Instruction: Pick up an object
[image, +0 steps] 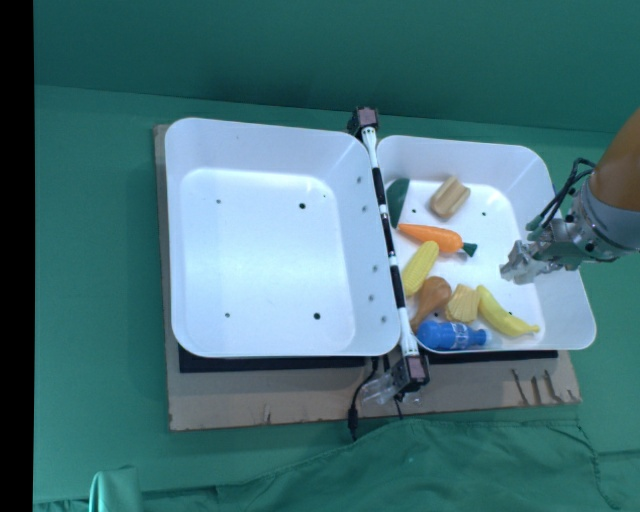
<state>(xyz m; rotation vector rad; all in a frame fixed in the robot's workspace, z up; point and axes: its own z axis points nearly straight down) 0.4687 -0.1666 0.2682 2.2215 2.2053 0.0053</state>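
The right bin (530, 165) holds several toy foods. A tan bread piece (449, 197) lies near its back, an orange carrot (432, 237) beside a dark green piece (397, 196). Below them are a yellow corn cob (419, 268), a brown drumstick (431, 300), a small yellow wedge (462, 303), a banana (503, 313) and a blue bottle (451, 335). My gripper (521, 266) hangs over the bin's right side, above bare floor, just up and right of the banana. Nothing shows between its fingertips.
The left bin (200, 150) lies beside the right one, with a black and white divider rod (385, 225) between them. Both bins rest on a cardboard sheet (250, 400) over green cloth. The arm (615, 195) enters from the right edge.
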